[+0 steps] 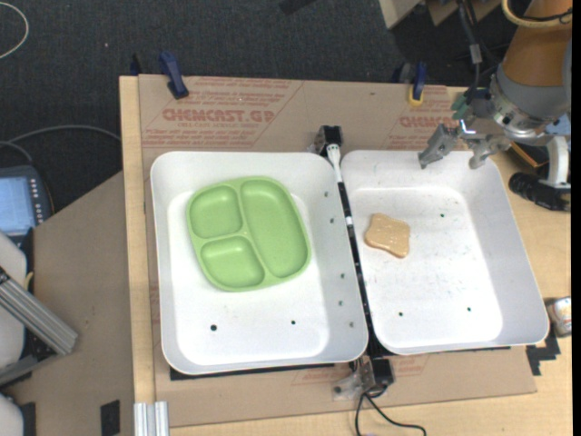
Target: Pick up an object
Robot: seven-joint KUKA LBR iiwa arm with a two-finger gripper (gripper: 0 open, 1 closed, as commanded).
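Right white bin (pixel 472 316) holds flat tan toast-shaped piece (pixel 388 235); gripper (pixel 457 148) spread, grasping nothing, above far rim.

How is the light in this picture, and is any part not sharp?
Camera view: even, soft light; faint shadows under the green tray and the toast piece; mild glare on the right bin rim; the end effector looks slightly blurred.

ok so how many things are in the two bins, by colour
green: 1, the divided plate in the left bin
tan: 1, the toast-shaped piece in the right bin
total: 2
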